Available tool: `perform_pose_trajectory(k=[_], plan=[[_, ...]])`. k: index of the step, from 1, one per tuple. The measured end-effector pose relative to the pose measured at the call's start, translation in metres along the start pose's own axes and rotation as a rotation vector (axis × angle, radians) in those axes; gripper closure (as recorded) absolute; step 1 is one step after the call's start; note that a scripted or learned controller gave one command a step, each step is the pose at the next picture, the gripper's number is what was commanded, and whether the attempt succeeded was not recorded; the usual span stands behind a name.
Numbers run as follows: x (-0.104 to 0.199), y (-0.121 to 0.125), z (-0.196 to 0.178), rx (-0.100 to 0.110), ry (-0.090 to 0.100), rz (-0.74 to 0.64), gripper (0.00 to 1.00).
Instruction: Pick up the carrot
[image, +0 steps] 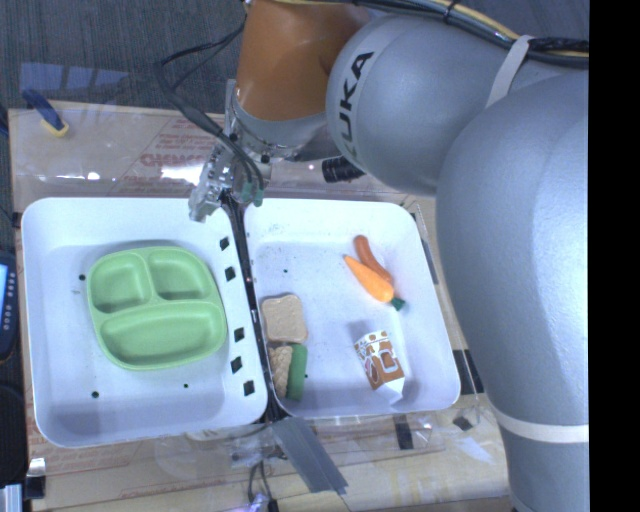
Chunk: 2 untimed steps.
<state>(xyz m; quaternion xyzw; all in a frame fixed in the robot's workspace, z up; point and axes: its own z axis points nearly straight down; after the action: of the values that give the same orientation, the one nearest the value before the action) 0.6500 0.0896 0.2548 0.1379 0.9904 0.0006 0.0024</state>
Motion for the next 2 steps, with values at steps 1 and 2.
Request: perform_pose_trajectory(k=[1, 2], plan=[[0.009, 0.016, 0.000, 0.002, 0.004, -0.026, 1.00], [0.015, 0.041, -0.012, 0.001, 0.002, -0.218, 1.00]])
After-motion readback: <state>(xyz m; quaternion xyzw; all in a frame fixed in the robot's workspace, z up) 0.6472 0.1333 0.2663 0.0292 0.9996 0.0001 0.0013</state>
